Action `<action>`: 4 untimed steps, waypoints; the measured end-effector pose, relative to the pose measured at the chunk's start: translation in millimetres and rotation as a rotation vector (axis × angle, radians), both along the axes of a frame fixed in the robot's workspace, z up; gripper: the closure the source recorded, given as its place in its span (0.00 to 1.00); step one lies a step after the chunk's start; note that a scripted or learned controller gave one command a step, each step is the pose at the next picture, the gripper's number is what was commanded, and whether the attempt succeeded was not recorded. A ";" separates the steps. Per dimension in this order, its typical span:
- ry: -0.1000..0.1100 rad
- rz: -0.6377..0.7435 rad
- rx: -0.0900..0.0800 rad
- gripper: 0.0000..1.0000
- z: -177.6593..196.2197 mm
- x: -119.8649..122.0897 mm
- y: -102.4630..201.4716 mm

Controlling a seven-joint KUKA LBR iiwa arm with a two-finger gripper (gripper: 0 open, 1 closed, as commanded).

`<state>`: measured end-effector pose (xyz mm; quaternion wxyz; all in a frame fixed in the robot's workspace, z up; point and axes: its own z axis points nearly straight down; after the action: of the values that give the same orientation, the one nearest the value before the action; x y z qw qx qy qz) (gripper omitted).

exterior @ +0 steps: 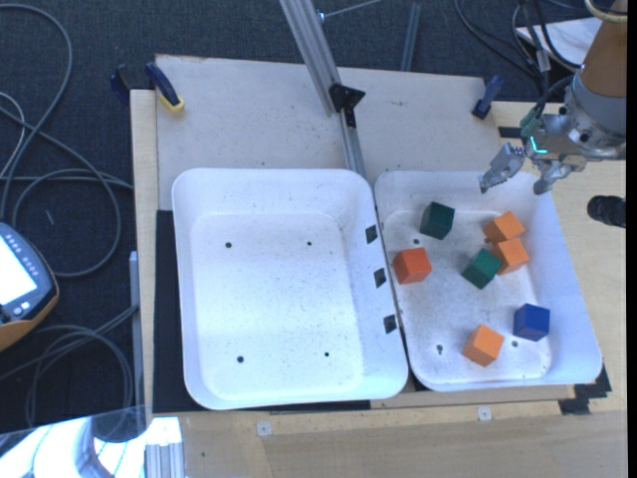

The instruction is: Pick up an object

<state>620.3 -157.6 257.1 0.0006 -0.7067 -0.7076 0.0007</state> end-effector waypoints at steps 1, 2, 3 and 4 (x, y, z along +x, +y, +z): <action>0.000 0.000 0.000 0.00 0.0 0.0 0.0; 0.000 0.000 0.000 0.00 0.0 0.0 0.0; -0.010 -0.002 -0.003 0.00 61.0 -35.2 -15.5; -0.012 0.001 -0.003 0.00 128.5 -25.0 -10.9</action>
<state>595.3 -168.5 385.7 -0.0048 -0.7063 -0.7079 -0.0028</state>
